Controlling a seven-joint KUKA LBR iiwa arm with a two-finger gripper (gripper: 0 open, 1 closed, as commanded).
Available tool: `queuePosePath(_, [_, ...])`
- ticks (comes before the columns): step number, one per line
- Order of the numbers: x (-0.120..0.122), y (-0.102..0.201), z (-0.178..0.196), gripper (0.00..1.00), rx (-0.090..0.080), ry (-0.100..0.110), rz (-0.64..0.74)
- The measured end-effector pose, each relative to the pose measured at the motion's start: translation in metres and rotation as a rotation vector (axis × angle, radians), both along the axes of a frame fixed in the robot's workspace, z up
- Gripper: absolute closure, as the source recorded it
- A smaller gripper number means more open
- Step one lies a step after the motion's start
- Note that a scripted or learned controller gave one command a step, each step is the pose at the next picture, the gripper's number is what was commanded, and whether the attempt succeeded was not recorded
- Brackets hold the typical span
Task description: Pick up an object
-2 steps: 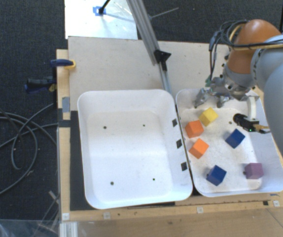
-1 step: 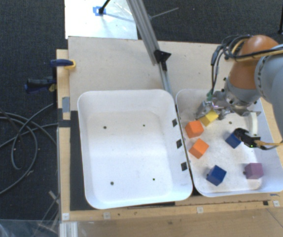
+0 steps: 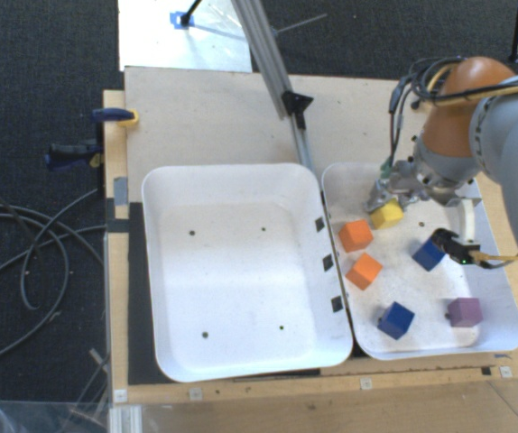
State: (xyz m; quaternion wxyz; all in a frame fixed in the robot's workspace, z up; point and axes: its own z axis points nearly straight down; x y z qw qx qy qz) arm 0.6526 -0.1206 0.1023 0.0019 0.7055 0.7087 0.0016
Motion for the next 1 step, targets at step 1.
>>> queuePosePath(1, [0.0065, -0.0224, 0.0772, 1.00, -0.003, -0.005, -0.003])
